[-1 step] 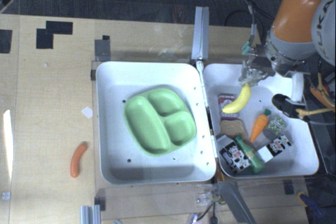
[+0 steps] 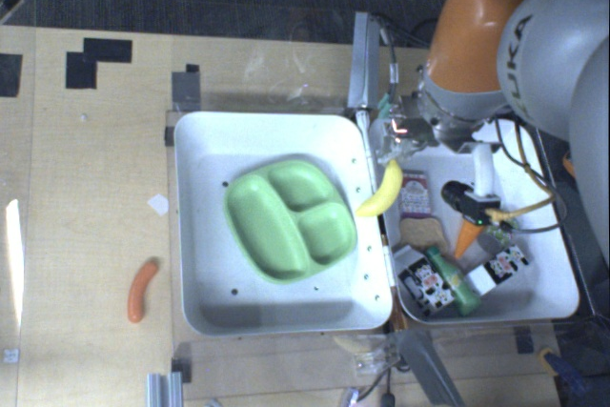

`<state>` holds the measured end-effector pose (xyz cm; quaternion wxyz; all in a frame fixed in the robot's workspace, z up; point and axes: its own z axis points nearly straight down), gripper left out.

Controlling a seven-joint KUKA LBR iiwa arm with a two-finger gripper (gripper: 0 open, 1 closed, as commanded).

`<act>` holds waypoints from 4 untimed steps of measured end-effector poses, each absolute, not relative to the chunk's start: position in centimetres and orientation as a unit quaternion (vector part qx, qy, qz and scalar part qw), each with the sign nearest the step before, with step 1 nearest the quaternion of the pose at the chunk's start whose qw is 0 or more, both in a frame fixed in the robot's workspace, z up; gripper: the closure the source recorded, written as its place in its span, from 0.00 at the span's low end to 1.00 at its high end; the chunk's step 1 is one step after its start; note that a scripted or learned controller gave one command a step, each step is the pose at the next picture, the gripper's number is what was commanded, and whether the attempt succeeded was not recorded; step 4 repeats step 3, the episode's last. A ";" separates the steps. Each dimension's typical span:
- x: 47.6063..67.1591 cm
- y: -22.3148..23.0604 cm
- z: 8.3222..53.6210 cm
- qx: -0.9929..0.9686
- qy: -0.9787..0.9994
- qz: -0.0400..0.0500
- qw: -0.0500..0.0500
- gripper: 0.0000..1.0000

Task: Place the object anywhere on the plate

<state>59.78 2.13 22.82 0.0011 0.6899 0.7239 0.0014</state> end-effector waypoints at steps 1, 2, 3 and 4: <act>57.8 8.7 24.2 0.662 0.750 0.002 0.001 1.00; 58.4 9.4 18.9 0.741 0.672 0.001 0.000 1.00; 58.4 9.4 18.9 0.741 0.671 0.001 0.000 0.00; 58.4 9.4 18.9 0.741 0.671 0.001 0.000 0.00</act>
